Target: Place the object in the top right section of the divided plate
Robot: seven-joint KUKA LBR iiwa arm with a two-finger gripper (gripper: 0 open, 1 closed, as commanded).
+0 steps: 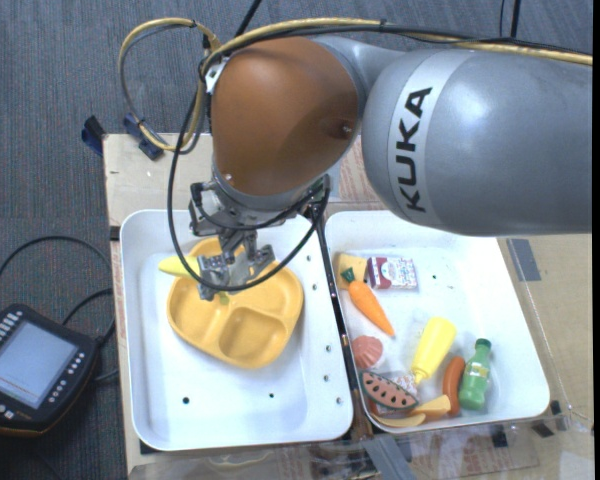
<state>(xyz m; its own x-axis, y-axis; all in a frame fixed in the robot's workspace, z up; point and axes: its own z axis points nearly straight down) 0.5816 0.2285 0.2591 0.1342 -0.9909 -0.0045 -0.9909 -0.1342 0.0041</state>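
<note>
left bin (150, 408): white, shallow, on the bench (130, 183). holds the yellow divided plate (242, 333), lying toward the bin's upper middle, its three sections visible in part.

pincer (223, 273): hangs below the arm's orange band (275, 113), directly over the upper part of the divided plate. its dark fingers point down at the plate's upper rim. whether they are released or clenched cannot be told; cables and wrist hardware crowd that spot.

task object: a yellow banana-like piece (177, 265) pokes out at the plate's upper left edge, just left of the pincer and very near it. whether it lies on the plate rim, on the bin floor, or between the fingers cannot be told.

right bin (500, 298): white, shallow, just beside the left bin. contents, roughly top to bottom: small red-and-white carton (393, 272); toy carrot (368, 304) lying at a slant; yellow squeeze bottle (432, 348); round pinkish piece (368, 350); green bottle (475, 376); orange-red sausage-like piece (451, 383) just beside the green bottle; watermelon slice (388, 391); pale orange wedge (430, 406) at the lower edge.

floor, left of the bench: handheld control pendant (28, 363) with screen, cable attached.
</note>
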